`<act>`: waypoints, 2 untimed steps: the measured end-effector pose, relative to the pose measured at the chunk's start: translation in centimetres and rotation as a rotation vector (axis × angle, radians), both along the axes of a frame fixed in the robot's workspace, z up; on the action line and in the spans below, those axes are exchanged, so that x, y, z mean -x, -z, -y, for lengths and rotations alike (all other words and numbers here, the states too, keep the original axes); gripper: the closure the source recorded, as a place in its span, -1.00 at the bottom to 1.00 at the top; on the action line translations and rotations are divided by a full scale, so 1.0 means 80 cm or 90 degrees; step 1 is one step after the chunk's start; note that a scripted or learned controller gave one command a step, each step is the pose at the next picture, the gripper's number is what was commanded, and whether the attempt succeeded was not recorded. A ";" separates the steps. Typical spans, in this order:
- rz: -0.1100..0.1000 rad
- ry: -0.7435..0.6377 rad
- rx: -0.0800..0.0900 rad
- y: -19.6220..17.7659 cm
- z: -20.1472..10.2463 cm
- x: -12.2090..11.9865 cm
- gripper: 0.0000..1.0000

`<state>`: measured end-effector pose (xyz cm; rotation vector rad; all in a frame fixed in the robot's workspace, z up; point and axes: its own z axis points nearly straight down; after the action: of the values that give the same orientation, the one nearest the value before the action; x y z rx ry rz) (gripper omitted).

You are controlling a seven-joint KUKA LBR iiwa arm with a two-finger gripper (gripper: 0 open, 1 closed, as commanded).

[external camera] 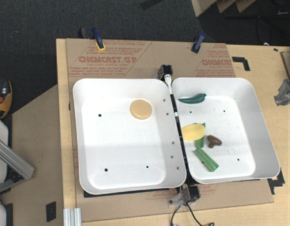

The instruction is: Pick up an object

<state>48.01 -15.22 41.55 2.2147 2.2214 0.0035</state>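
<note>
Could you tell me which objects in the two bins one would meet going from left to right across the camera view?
Round tan disc in the left bin → then, in the right bin, the yellow piece → the brown piece. The two green pieces overlap these in left-right position, so they are left out.

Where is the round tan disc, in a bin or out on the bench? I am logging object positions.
In a bin. The round tan disc lies flat on the floor of the left bin, inside its raised white rim.

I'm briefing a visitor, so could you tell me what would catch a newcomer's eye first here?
Probably the round tan disc, lying alone in the left bin. Next, the cluster in the right bin: a yellow piece near the divider, a green stick below it, a small brown item beside it.
</note>
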 end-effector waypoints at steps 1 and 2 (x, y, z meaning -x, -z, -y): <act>0.000 0.001 0.000 -0.006 -0.017 0.000 1.00; -0.002 0.002 0.000 -0.005 -0.027 0.001 1.00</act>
<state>47.97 -13.04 41.98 2.2195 2.2203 0.0008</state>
